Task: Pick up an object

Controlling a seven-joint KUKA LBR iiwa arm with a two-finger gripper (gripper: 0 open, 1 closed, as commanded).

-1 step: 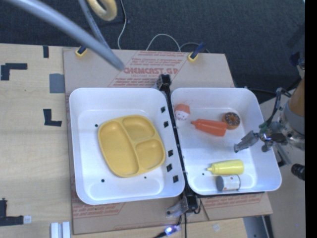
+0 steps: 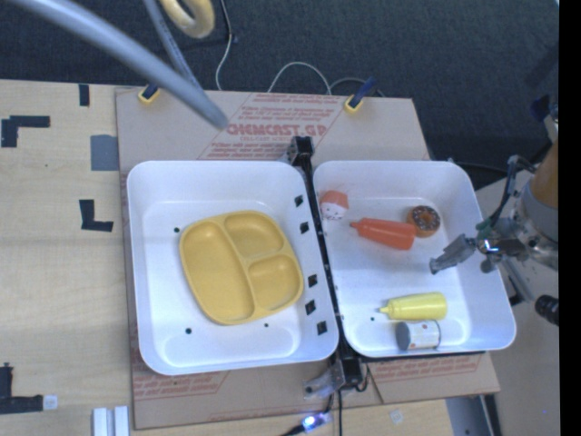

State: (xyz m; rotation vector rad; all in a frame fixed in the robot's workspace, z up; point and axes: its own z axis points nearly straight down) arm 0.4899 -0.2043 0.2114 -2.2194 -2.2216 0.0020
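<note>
Left bin (image 2: pixel 145 243): one yellow divided plate (image 2: pixel 241 266), lying flat.

Right bin (image 2: pixel 454 175): orange bottle (image 2: pixel 386 233) on its side at centre; small red-and-white item (image 2: pixel 332 204) at upper left; round brown item (image 2: pixel 424 217), possibly a doughnut, just right of the bottle; yellow bottle (image 2: pixel 416 307) and grey can (image 2: pixel 418 335) near the front wall.

Gripper (image 2: pixel 454 254): over the right bin's right edge, apart from all items; finger state not discernible.

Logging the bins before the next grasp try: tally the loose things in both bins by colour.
Yellow: 2, the divided tray and the mustard bottle
Orange-red: 1, the ketchup bottle
Brown: 1, the round doughnut-like piece
Red and white: 1, the small piece
Grey-white: 1, the small can
Total: 6
</note>
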